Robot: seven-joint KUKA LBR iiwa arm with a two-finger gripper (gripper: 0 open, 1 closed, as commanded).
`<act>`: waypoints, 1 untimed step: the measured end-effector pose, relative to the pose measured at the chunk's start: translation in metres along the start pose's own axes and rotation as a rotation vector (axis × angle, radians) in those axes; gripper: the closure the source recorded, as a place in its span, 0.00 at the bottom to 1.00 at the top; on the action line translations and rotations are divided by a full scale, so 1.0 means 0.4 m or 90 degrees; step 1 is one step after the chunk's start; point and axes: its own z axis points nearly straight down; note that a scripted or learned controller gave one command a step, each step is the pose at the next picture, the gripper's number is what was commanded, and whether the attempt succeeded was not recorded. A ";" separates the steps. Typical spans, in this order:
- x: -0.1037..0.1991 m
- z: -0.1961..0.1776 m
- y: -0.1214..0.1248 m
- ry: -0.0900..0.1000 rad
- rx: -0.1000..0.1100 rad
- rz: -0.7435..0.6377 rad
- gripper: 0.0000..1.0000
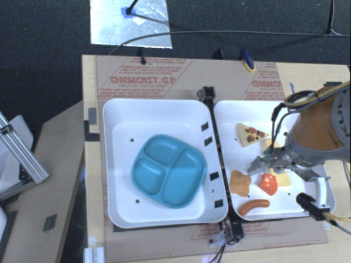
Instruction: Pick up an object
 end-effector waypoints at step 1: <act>-0.001 -0.035 0.003 -0.001 -0.003 0.000 1.00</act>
